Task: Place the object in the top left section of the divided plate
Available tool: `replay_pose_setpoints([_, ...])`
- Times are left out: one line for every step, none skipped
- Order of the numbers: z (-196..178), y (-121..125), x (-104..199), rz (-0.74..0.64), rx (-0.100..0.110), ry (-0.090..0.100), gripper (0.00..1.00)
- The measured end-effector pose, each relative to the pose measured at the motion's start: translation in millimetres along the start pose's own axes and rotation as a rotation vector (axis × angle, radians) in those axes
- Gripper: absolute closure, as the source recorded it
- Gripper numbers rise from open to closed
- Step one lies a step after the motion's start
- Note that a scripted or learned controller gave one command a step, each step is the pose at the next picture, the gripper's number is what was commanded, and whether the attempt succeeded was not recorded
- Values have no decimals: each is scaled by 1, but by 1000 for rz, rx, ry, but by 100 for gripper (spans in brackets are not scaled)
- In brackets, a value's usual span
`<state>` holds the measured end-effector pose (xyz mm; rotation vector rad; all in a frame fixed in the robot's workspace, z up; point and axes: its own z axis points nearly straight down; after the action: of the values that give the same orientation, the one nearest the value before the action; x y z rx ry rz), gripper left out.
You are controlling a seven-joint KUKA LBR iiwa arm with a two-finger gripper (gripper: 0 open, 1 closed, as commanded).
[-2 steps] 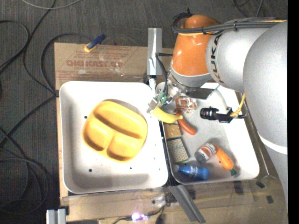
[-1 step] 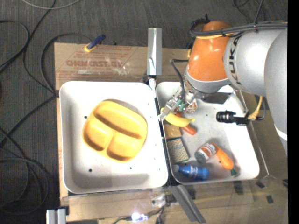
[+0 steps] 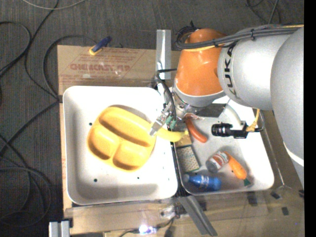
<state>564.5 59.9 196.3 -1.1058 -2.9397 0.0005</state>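
**Fig. 1.** The gripper hangs over the right rim of the divided plate, which is yellow. A small yellow object, taken to be the task's thing, sits directly under the tool. It pokes out past the plate's right rim towards the wall between the bins. Whether the gripper is open or closed cannot be told, nor whether it grips this object.

*Hazards.* If the object is not firmly held, it may slide off the rim when the arm moves and land beside the plate or on the bin wall. The object is almost the same colour as the plate, so its outline is hard to make out. The plate lies turned at an angle, which makes "top left section" ambiguous, and a release at this rim would probably put the object in the wrong section. A low approach could also push the plate across the bin floor.

*Containers.* The plate rests in the left bin, and its three sections are bare. The right bin, on the plate's right, holds five things:
- an orange-red item closest to the plate
- a patterned pad below that
- a blue object
- a small can-like piece
- an orange carrot-like piece farthest from the plate
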Motion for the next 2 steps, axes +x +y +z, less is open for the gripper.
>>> replay_pose_setpoints([-9,2,1,-1,-2,2,100])
replay_pose_setpoints([11,-6,-45,-65,1,-2,100])
